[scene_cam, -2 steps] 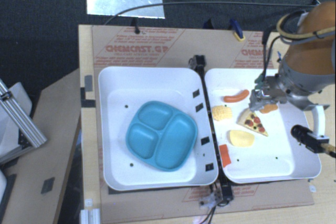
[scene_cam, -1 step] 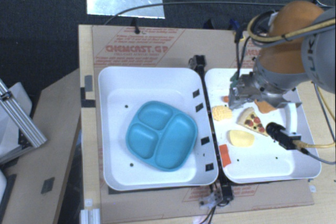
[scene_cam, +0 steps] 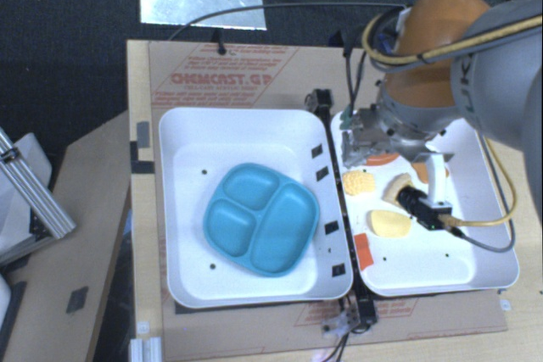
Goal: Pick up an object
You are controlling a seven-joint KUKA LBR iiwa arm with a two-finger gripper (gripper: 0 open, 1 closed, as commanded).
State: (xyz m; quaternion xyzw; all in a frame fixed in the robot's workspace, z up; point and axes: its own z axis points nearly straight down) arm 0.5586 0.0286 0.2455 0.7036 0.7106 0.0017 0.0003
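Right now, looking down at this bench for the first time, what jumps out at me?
The bright blue divided plate lying in the left bin grabs the eye first. Next comes the big grey arm with its orange band, looming over the right bin. Beneath it lie small toy foods: a yellow corn cob and a pale yellow wedge.
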